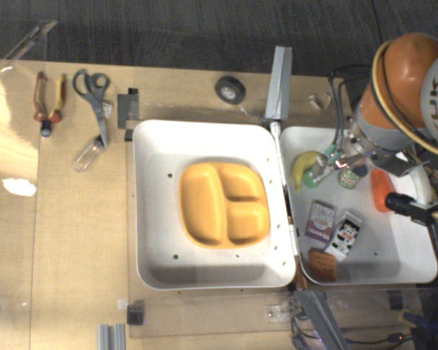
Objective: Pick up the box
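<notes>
Plainly, the arm (412,79) hung over the far part of the right bin (416,268), with the claw (334,165) low among the things there, close to a yellow-green fruit (304,168) and a small green-topped thing (348,177); whether it was open or closed could not be told from the slanted view. The likeliest box for the task was the small black-and-white box (344,236), lying flat near the middle of that bin, just beside a purple packet (320,220) on its left and with a brown block (322,265) nearer the front edge. An orange piece (380,189) lay to the right, well apart from the box. The left bin (153,195) carried a yellow divided tray (224,203), and scissors (95,100) and pliers (47,102) lay on the tabletop (58,232) far left, none of it in the way. To do the step well, I judge the claw should move toward the near side, centre itself above the box, turn so its fingers span the narrow sides, and come straight down; the purple packet sat so close that a careless approach could nudge it or catch both. A flat box offers little height, so a deep, square grip seemed wise.
</notes>
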Robot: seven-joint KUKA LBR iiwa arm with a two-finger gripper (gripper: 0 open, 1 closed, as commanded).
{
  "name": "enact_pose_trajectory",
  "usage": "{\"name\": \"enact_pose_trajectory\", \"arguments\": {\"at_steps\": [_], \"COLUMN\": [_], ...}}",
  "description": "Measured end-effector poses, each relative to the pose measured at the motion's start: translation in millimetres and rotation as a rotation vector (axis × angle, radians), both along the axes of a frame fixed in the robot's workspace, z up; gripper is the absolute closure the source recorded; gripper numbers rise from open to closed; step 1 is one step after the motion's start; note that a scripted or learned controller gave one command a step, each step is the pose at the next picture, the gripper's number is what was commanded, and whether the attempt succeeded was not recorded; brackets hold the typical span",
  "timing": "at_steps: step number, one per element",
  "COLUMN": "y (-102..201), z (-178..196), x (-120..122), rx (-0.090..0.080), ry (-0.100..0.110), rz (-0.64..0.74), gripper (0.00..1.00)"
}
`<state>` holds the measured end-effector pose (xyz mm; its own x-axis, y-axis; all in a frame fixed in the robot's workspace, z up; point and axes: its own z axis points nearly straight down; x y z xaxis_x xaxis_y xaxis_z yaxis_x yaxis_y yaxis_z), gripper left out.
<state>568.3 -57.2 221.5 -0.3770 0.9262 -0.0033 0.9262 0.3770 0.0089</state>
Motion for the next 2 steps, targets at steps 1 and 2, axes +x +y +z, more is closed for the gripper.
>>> {"name": "enact_pose_trajectory", "arguments": {"at_steps": [1, 2], "y": [0, -54], "z": [0, -74], "x": [0, -5], "rx": [0.000, 0.000], "ry": [0.000, 0.006], "rz": [0.000, -0.136], "gripper": [0.00, 0.00]}}
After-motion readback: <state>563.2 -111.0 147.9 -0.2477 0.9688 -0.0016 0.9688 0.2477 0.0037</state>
